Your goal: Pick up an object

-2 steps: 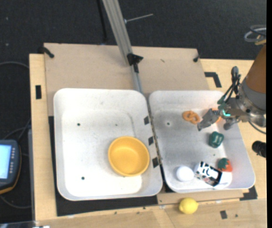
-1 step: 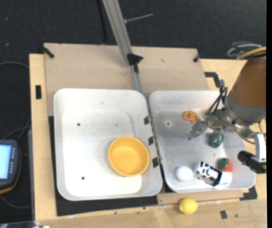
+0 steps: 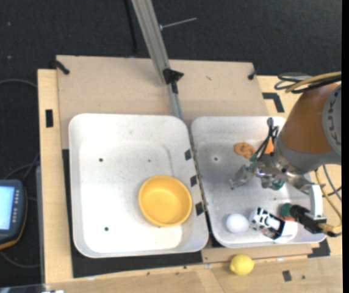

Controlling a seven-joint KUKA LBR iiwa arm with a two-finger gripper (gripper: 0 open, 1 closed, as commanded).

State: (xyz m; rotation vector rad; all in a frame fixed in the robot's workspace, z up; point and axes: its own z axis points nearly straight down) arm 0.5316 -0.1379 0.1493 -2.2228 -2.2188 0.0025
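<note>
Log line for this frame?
arm: over right bin | gripper: low above floor, nothing visibly held | nearby: orange piece, white ball | left bin: yellow bowl

We see the arm [image 3: 309, 127] entering from the right, orange band uppermost, wrist angled down and leftward. Its gripper [image 3: 243, 179] hangs low, fingers too indistinct for us to judge.
</note>
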